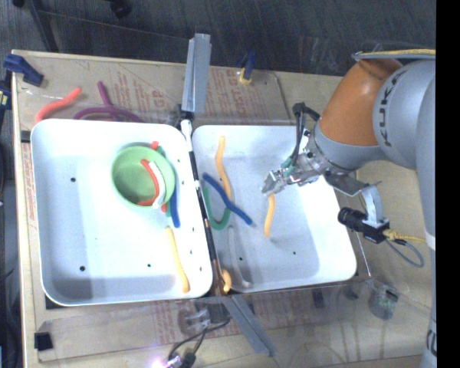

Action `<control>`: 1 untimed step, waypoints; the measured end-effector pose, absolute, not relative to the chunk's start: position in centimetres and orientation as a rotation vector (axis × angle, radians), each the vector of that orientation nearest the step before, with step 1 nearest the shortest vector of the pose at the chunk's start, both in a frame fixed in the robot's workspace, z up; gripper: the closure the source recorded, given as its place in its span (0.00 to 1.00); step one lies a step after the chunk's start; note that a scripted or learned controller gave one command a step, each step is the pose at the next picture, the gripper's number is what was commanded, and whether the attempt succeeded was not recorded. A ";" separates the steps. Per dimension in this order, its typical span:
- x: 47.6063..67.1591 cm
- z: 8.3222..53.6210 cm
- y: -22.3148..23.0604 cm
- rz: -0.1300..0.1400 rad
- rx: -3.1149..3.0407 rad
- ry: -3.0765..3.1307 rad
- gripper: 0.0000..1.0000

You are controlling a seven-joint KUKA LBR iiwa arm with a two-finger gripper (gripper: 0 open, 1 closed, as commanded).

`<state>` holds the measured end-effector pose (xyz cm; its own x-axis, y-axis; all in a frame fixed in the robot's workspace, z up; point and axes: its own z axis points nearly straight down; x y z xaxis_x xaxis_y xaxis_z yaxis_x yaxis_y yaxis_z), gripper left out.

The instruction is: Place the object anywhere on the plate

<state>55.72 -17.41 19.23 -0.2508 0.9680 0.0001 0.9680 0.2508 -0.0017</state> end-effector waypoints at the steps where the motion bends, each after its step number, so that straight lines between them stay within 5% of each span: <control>1: 57.7 33.4 -17.0 0.000 -1.733 -2.621 1.00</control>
